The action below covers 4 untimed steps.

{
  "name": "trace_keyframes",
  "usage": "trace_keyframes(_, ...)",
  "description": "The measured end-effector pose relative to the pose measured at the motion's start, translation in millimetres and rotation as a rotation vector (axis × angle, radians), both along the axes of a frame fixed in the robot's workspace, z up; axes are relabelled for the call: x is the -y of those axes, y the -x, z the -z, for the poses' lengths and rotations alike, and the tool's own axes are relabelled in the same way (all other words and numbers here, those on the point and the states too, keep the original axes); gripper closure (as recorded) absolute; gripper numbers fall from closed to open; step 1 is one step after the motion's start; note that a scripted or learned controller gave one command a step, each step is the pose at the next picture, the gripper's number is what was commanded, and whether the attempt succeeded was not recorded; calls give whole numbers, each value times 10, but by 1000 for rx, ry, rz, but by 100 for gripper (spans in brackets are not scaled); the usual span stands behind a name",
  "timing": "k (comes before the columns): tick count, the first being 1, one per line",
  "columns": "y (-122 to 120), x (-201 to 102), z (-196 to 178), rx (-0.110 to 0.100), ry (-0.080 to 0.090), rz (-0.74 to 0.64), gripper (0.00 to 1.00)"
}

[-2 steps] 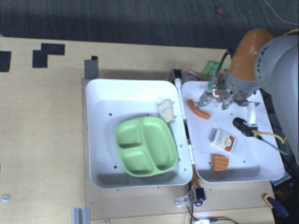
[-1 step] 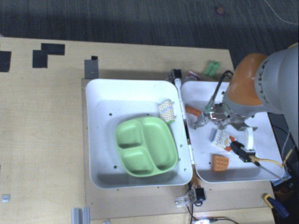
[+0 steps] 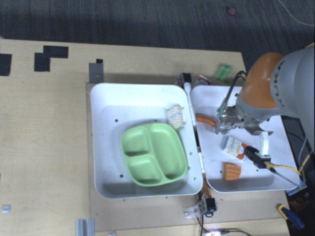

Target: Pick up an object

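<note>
2 black patches (image 3: 47, 57) are lying on the tan bench (image 3: 44, 146); a green item (image 3: 223, 72) is sitting just beyond the right bin (image 3: 261, 177).

text: none legible | white-blue packet (image 3: 233, 147): print too small to read

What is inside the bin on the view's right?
The right-hand bin holds an orange-red stick, its end covered by the gripper, a white-and-blue packet and an orange waffle-like piece. The arm covers the bin's far corner, so that part cannot be seen.
</note>
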<state>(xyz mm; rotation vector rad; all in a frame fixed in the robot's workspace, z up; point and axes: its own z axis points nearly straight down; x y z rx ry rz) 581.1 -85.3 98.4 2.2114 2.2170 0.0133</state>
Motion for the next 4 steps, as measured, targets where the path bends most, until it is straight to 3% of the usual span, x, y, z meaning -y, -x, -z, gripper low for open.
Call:
trace_keyframes(1, -520, 861, 123, -9, 0, 0, 100)
trace_keyframes(2, -893, 1203, -223, -6, 0, -3, 100)
trace_keyframes(3, -891, 1199, -218, -8, 0, -3, 0)
trace_keyframes(4, -885, 539, 134, -10, -2, -3, 0)
